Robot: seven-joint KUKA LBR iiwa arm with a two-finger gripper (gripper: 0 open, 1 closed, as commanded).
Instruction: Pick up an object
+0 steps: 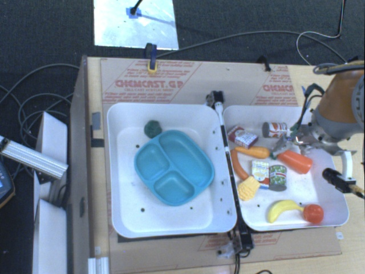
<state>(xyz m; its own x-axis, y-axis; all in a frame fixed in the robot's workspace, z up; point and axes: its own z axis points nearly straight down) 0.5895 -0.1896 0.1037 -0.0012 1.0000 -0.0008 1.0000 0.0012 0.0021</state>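
**Reaching into the toy-food bin**

Leaning in from three o'clock, the arm (341, 104) sets its gripper (291, 140) low over the right bin (336, 207), at the upper end of a smooth orange carrot (295, 161); its grip cannot be made out. Glossy plastic food lies scattered around it: banana (283, 209), tomato (313, 213), corn (247, 188), cans. At nine o'clock, the left bin (122, 210) holds a teal divided tray (174, 167).

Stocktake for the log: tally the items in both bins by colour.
Blue: 1, tray
Green: 1, ball
Orange: 3, two carrots, hot dog
Yellow: 2, banana, corn
Red: 2, box, tomato
Mixed labels: 3, two cans, carton
Total: 12
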